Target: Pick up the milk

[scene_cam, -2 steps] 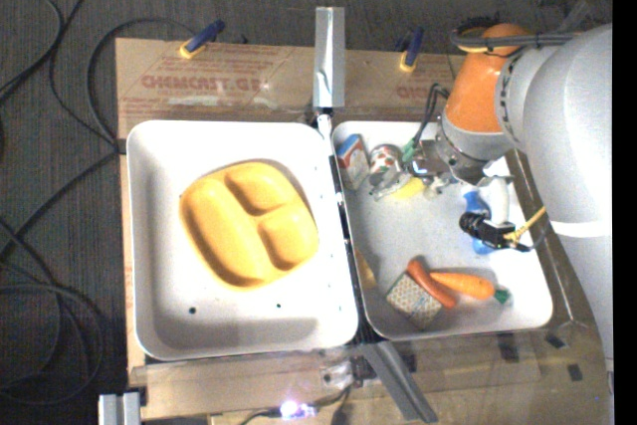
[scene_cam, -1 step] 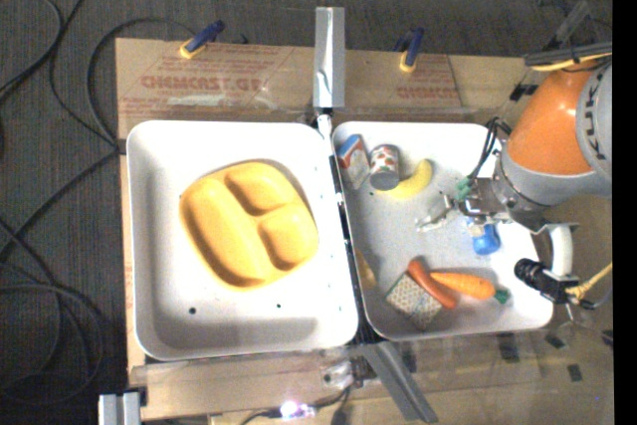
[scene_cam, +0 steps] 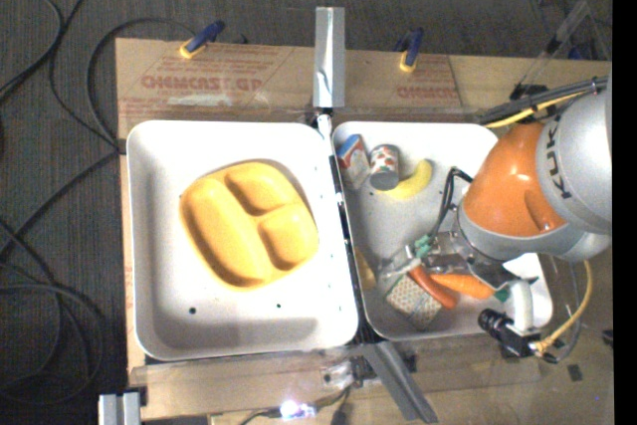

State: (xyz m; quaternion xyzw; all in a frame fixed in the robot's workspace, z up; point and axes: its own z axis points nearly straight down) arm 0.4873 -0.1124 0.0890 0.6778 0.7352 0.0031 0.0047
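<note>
Low in the right bin [scene_cam: 370, 314], the pincer [scene_cam: 430, 252] hangs over a clutter of small things, near the bin's front half; whether it is apart or together I cannot tell, since the arm's [scene_cam: 528, 184] orange band and wrist hide most of it. Just beneath it lie a carrot [scene_cam: 453, 286] and a speckled block [scene_cam: 413, 299], touching or nearly so.

Milk [scene_cam: 349, 158], a small carton with blue and red print, leans against the left wall of the right bin at its far corner, well apart from the pincer. A can [scene_cam: 384, 164] stands just beside the carton, and a banana [scene_cam: 416, 182] curves beside the can, toward the arm.

Left bin [scene_cam: 149, 314] carries a yellow divided plate [scene_cam: 251, 222], lying a little askew in its middle. Both bins sit side by side on the counter [scene_cam: 199, 80], a cardboard-covered top with two clamps at its far edge.
</note>
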